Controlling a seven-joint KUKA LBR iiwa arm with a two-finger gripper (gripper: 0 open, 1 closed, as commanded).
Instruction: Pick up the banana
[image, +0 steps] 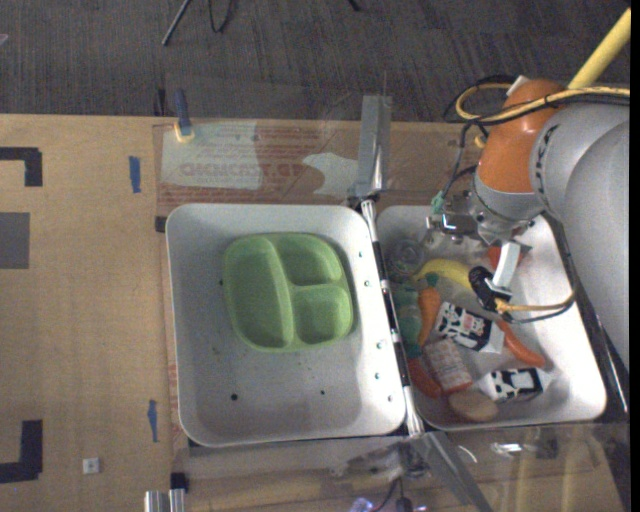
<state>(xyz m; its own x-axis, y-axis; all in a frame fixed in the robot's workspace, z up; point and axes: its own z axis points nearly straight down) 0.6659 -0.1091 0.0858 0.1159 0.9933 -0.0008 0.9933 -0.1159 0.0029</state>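
**Gripper low in right bin, banana just beside it**

Grey arm with orange band (512, 150) reaches into right shallow white bin (572, 402). Gripper (455, 222) sits near that bin's far left corner; wide or narrow, cannot tell. Curved yellow banana (446, 270) lies just beside the gripper on its near side, among clutter, touching tapered orange carrot (428, 312) and next to black-and-white cow-print carton (465, 326). Left shallow white bin (200, 400) holds green divided plastic plate (288, 290).

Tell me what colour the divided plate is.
The plate is light green all over, plain to see in the camera view.
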